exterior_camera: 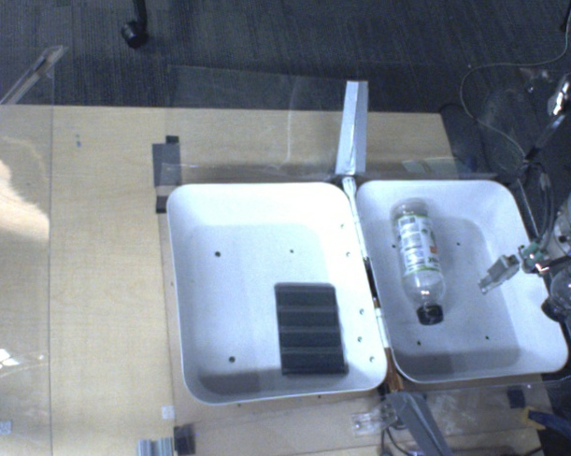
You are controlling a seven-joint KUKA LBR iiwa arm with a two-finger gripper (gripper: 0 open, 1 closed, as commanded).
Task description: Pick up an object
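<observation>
Black ridged block (pixel 310 328) in the left bin (pixel 202 235).
Bottle (pixel 418 260) lies in the right bin (pixel 495 206); gripper (pixel 500 274) beside it, its opening unclear.

Bright, even overhead light, with soft focus throughout

The two white bins (pixel 266 204) glowed nearly washed out, and a grey shadow pooled along their near walls. A pale glare patch spread over the wooden bench (pixel 81 276) at the left edge, seemingly reflected off a clear panel. The black ridged block (pixel 310 329) read crisply by contrast, while the bottle's (pixel 418 255) label stayed too blurred to read. The far floor was dim and grainy.
</observation>
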